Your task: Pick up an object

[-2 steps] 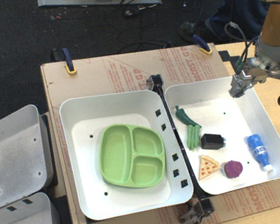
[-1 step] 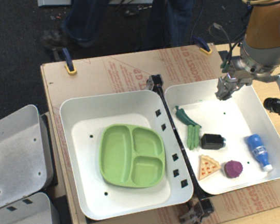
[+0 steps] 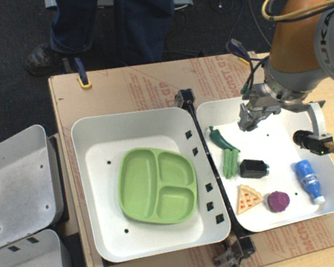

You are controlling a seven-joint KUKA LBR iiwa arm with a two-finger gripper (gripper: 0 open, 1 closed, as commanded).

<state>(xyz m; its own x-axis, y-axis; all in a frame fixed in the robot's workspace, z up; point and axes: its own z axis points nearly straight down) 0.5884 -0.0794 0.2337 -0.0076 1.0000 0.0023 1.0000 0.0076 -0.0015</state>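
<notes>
Nothing looks picked up yet: the gripper (image 3: 249, 120) hangs over the right bin (image 3: 292, 220), whether spread or pressed together I cannot tell, near the green bean (image 3: 227, 152).

Green divided plate (image 3: 157, 186) in left bin (image 3: 92, 172); person's legs (image 3: 113, 19) behind bench.

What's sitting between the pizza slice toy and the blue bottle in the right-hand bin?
A small purple ball-like object lies between the pizza slice and the blue bottle, seen in the camera view from above.
</notes>
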